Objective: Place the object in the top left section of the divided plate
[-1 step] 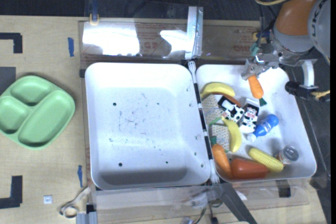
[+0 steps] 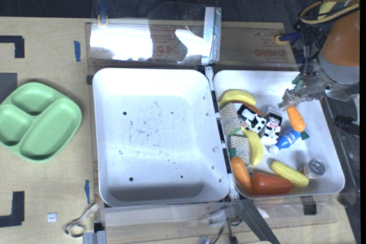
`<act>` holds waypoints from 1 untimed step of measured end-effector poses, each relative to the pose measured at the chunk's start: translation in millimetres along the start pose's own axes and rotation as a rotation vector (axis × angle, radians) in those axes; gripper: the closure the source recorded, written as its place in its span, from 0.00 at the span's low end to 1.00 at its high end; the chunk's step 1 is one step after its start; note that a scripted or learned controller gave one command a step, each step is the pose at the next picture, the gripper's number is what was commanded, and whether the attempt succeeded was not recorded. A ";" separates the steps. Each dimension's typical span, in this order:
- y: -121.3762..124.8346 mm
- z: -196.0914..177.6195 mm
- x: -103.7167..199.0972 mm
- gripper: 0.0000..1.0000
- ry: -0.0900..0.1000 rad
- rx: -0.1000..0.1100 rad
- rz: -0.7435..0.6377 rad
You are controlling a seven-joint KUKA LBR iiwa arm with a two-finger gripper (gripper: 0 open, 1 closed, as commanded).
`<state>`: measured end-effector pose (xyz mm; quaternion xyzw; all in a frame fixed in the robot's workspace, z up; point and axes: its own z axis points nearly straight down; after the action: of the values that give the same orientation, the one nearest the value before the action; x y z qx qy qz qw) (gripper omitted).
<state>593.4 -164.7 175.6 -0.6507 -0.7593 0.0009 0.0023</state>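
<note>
The pale green divided plastic plate (image 2: 39,121) lies on the wooden bench at the left edge of the frame, well apart from both bins. The left shallow white bin (image 2: 154,134) sits in the middle of the frame, and just beside it to the right is the right shallow white bin (image 2: 329,146), which holds a heap of toy food. In that heap, a yellow banana (image 2: 235,98) lies near the upper left, a small black-and-white cow figure (image 2: 251,119) sits near the centre, an orange carrot (image 2: 295,118) lies to the right, a yellow corn cob (image 2: 289,173) rests near the lower right, and a red-orange pepper (image 2: 267,182) lies along the bottom edge. The grey two-finger gripper (image 2: 297,94) hangs over the upper right of that bin, just above the carrot; whether it is spread or pressed together cannot be told
</note>
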 end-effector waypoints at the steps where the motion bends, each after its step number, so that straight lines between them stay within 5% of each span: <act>1: -59.0 -9.8 4.6 1.00 0.001 0.001 -0.226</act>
<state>534.4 -169.2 185.6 -0.5608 -0.8279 0.0004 0.0032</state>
